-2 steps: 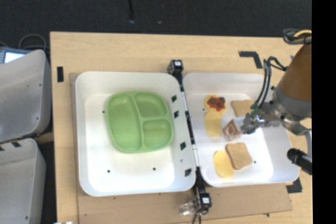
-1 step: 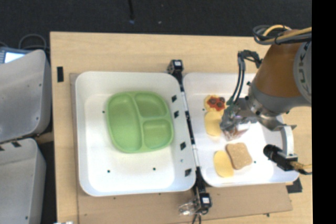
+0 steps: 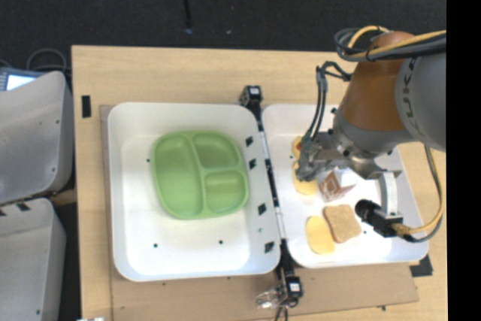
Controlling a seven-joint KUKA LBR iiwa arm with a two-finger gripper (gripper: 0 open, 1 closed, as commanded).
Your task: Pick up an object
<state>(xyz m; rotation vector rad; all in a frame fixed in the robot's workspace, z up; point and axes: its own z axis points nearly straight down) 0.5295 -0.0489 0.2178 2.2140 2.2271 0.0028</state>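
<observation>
In the right bin [image 3: 293,252] lie a brown bread-like slice [image 3: 341,222], a yellow round piece [image 3: 319,235] beside it, and a pale yellow piece [image 3: 304,186] under the wrist. A small brownish-pink object [image 3: 331,184] sits right below the arm's end. My gripper [image 3: 319,165] is low over the middle of the right bin, among these pieces. The wrist body hides its fingertips. A small orange-yellow bit [image 3: 297,146] shows at the wrist's left.
The left bin [image 3: 128,252] holds a green divided plate [image 3: 201,174]. A black divider rail [image 3: 264,177] with clips runs between the bins. Cables [image 3: 421,225] loop from the arm along the right bin's right side.
</observation>
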